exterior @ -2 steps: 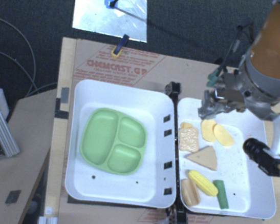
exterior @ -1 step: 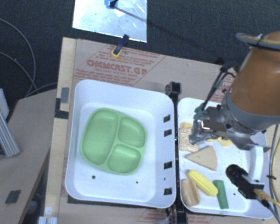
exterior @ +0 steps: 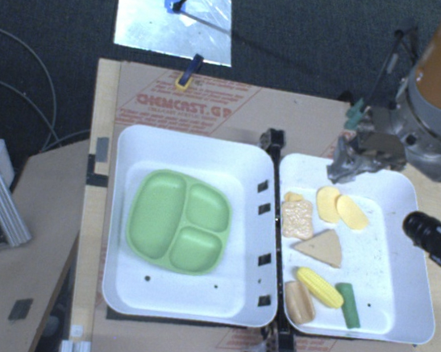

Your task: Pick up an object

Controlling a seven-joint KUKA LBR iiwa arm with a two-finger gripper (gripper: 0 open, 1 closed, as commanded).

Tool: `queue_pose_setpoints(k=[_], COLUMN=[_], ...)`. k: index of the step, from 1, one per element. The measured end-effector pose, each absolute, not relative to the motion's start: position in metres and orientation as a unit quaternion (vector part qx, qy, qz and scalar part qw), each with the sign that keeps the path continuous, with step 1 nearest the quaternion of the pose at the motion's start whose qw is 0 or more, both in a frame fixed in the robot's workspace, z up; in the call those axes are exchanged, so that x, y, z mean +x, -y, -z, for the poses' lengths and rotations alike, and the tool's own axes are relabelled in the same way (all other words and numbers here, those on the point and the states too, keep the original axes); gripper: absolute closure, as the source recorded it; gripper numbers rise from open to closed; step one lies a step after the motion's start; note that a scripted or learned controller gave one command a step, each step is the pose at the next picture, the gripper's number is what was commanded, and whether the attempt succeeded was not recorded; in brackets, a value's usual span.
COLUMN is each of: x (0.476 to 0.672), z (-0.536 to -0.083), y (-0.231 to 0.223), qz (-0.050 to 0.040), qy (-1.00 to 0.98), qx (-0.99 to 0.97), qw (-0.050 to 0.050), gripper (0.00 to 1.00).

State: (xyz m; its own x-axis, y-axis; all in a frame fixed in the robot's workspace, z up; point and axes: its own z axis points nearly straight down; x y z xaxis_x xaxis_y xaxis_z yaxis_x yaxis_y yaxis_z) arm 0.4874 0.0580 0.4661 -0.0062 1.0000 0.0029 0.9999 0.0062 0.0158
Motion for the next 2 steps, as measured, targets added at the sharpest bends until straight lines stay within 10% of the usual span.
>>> queue_pose_setpoints(k=[1,2], x=[0.486,0.487], z=[-0.346,-0.478], y=[-0.067,-0.042], qz=[0.0032,-0.0071], qy=[-0.708,-0.708], qx=[0.707,0.706], qw=[-0.002,0.006], gripper=[1.00,1.00])
